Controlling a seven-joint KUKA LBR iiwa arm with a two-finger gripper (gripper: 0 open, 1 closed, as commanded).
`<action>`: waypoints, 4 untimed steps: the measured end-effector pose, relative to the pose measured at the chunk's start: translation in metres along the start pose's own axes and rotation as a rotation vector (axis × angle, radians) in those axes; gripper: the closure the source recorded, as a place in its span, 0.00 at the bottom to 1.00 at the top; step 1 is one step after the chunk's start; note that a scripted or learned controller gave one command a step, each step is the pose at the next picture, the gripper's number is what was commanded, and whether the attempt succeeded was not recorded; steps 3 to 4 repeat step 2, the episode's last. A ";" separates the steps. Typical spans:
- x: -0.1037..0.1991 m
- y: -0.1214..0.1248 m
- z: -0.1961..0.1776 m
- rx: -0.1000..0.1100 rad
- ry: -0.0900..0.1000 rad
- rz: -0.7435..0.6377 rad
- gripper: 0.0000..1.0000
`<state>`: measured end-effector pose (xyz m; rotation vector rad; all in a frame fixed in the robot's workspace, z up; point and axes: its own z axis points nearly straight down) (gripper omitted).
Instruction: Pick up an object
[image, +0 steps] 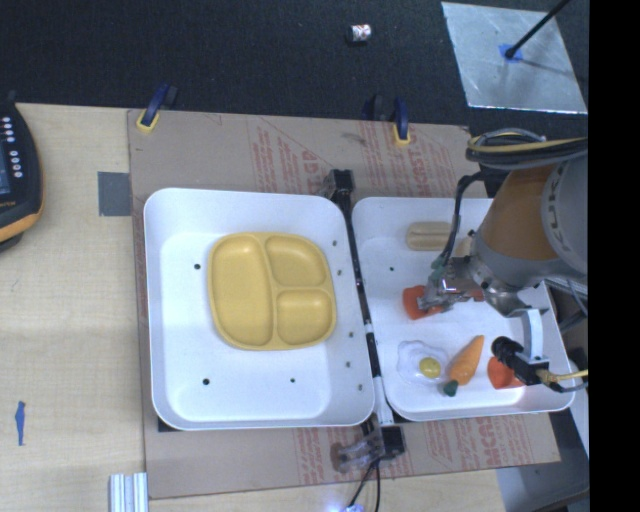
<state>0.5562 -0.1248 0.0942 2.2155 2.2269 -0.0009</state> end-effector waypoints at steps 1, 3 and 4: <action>0.065 -0.011 -0.104 -0.006 0.003 -0.005 1.00; 0.130 0.017 -0.137 -0.002 0.002 -0.005 1.00; 0.130 0.017 -0.137 -0.002 0.002 -0.005 1.00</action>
